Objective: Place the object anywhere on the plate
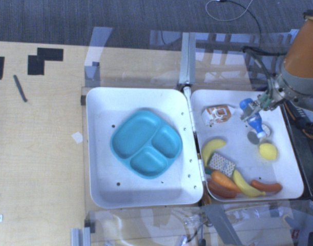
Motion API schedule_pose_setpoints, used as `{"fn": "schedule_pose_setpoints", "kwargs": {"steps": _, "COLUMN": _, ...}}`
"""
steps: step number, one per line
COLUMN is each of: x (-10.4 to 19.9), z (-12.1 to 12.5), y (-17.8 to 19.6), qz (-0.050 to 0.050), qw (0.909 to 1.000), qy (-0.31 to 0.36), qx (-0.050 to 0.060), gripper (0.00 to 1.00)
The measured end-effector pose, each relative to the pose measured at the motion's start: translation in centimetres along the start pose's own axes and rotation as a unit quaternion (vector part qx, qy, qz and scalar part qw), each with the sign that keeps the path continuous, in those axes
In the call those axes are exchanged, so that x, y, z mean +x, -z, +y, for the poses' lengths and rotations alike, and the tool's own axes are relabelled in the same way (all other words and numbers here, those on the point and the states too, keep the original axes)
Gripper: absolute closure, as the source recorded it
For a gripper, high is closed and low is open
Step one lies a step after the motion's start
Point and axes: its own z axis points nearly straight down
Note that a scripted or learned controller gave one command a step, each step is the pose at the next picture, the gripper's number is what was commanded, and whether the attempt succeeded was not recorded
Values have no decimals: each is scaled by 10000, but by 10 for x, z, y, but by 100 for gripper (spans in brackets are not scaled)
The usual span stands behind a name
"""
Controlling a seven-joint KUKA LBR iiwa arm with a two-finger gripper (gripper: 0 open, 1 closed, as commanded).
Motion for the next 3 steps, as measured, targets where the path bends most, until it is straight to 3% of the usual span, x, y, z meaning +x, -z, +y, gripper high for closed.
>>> {"fn": "schedule_pose_setpoints", "kwargs": {"steps": 1, "x": 41, "z": 33, "y": -47, "qz": 11, "qw": 9902, "qy": 1396, "qx": 4, "gripper": 100}}
{"fn": "schedule_pose_setpoints", "kwargs": {"steps": 2, "x": 99, "z": 49, "y": -60, "qz": 13, "qw": 9811, "qy": 1935, "qx": 3, "gripper": 100}}
{"fn": "schedule_pose_setpoints", "kwargs": {"steps": 3, "x": 145, "z": 72, "y": -42, "qz": 7, "qw": 9392, "qy": 3434, "qx": -10, "gripper": 100}}
